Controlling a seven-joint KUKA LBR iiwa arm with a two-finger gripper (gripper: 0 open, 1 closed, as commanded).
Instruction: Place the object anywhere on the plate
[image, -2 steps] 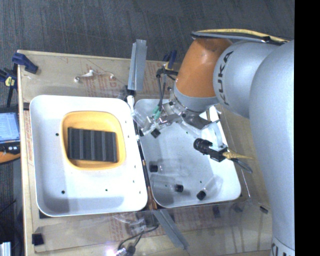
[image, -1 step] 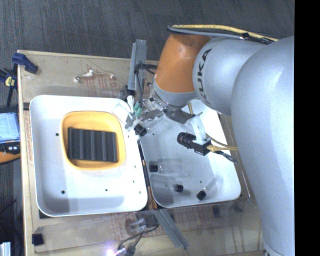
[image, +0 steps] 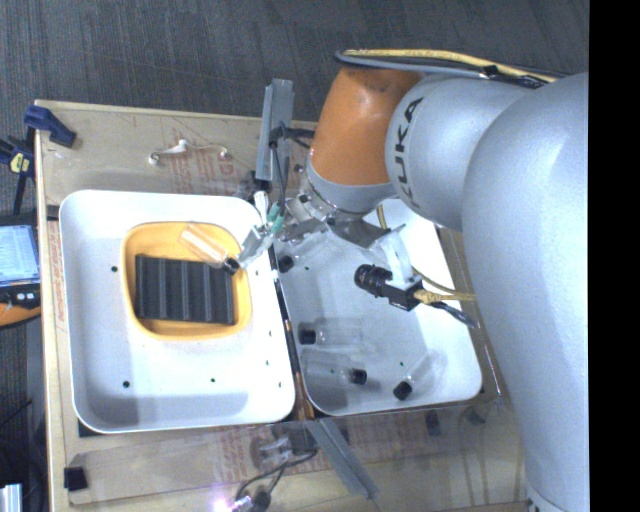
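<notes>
Claw (image: 243, 252): at the inner edge of the left bin, tip over the plate's upper right rim; too small and cluttered to tell if it is wide or narrow, and nothing can be seen held in it. One arm (image: 480, 200), grey, with the orange band (image: 355, 120) above the wrist; it comes in from the right, crosses the whole right bin, and bends down and leftward so the wrist sits over the divide between the bins. One bench (image: 150, 135), pale wood, scuffed. Two white bins: left bin (image: 90, 380), right bin (image: 460, 375), touching along their inner walls, the right one largely covered by the arm. One plate (image: 140, 245), yellow, rounded-square, in the upper middle of the left bin. One dark ridged slab (image: 185, 292) lies flat on the plate, taking up most of it. One pale block (image: 205, 240), tan, lies tilted on the plate at its upper right, just above the slab and just beside the claw tip; contact between them cannot be made out. Three small dark pieces (image: 356, 377) sit scattered on the right bin's floor. One blue clamp (image: 48, 125) at the bench's far left corner.
</notes>
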